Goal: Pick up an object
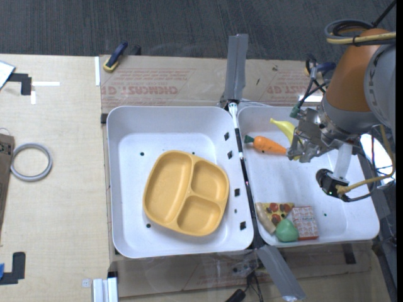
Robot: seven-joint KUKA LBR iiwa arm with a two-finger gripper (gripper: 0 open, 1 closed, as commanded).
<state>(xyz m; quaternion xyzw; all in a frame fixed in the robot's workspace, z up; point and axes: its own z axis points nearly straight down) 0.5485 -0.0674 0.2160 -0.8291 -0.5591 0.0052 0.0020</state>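
Observation:
In the right bin (352, 231) lie an orange carrot (267, 145) and a yellow banana (283, 128) near the back left, and at the front a pizza slice (272, 212), a green round item (287, 231) and a small red and white packet (305, 223). My gripper (301, 151) hangs over the back of the right bin, just right of the carrot and the banana. Nothing shows between its fingers.
The left bin (126, 168) holds a yellow divided plate (186, 192). A roll of tape (29, 162) lies on the bench at far left. A blue and yellow clamp (115, 56) sits behind the left bin. Cables loop from the arm over the right bin's right side.

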